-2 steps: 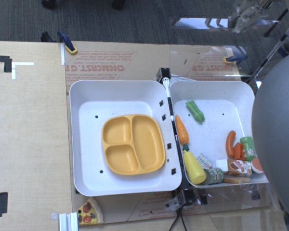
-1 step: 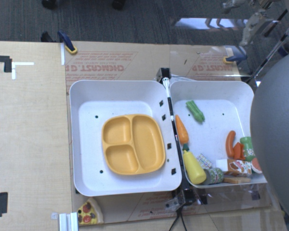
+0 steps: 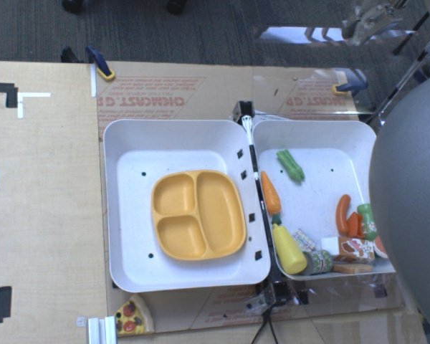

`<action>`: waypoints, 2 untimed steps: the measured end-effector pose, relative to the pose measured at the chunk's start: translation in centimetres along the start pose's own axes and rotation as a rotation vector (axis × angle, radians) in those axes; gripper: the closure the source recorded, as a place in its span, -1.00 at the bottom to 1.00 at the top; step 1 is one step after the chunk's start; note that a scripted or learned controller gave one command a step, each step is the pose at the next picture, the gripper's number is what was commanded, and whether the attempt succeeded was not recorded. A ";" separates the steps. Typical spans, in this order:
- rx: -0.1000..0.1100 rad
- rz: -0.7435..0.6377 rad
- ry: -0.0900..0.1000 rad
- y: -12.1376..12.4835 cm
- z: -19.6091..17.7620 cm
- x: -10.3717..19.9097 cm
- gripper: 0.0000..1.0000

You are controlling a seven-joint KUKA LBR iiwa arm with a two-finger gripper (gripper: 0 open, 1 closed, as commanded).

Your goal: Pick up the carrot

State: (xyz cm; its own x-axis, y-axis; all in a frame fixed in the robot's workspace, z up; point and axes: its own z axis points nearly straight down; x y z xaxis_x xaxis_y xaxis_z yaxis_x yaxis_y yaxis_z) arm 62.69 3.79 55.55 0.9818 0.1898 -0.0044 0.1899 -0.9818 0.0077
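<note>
Carrot [image 3: 270,193] lies against the right bin's [image 3: 319,138] left wall, long axis running 12 to 6 o'clock, at 9 o'clock from the grey arm [image 3: 410,213]; gripper state cannot be told

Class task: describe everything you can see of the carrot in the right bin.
The carrot is a small toy, smooth like plastic, orange with a green stub at its lower end. It lies flat, nearly lengthwise along the right bin's left wall, pointed tip up-view. Its green end sits close to the yellow bottle; contact is unclear.
</note>
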 end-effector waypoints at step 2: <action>-0.001 0.001 0.000 0.0 -0.8 0.1 1.00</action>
State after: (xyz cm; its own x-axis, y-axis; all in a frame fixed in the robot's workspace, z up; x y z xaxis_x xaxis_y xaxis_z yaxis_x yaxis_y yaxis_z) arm 62.78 3.77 56.38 0.9819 0.1893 -0.0046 0.1894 -0.9819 0.0088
